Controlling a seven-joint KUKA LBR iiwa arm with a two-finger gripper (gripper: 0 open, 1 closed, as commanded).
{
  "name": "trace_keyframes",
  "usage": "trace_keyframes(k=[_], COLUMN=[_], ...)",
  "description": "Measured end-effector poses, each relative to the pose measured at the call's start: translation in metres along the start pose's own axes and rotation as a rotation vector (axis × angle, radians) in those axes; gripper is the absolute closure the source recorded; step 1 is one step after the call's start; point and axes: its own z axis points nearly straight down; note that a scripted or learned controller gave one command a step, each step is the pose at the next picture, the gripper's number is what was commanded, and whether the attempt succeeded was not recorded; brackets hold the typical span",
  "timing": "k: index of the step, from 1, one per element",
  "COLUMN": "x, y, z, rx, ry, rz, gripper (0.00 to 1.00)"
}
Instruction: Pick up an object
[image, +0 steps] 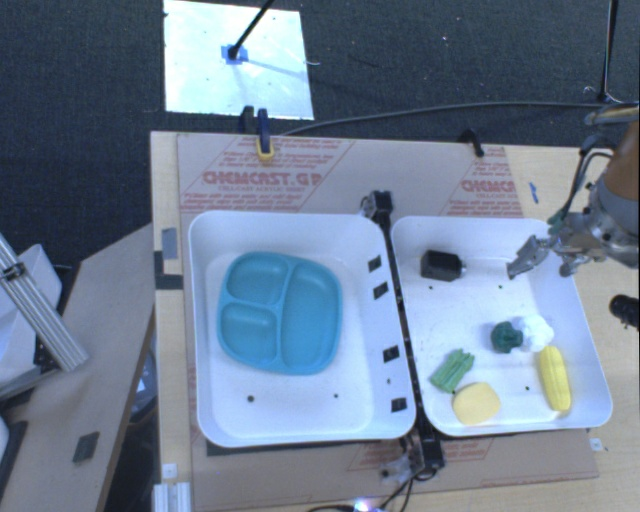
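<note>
The right bin (590, 400) holds several small objects. A black block (441, 265) lies at its far left. A dark green and white piece (515, 335) sits right of the middle. A yellow corn cob (554, 378), a pale yellow lump (476, 403) and a light green piece (452, 370) lie along the near side. My gripper (547, 262) hangs over the bin's far right part. It is open with nothing between its fingers, well right of the black block and above the green and white piece.
A blue divided plate (280, 312) lies in the left bin (205, 400). A black clipped divider (392, 320) runs between the bins. A metal rail (40, 310) lies off the bench at the left.
</note>
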Motion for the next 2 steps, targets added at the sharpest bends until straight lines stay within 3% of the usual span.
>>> trace_keyframes(k=[1, 2], x=[0.001, 0.005], y=[0.003, 0.005], z=[-0.008, 0.054], rx=[-0.013, -0.009], ry=[-0.003, -0.002], rz=[-0.004, -0.003], gripper=[0.0, 0.0])
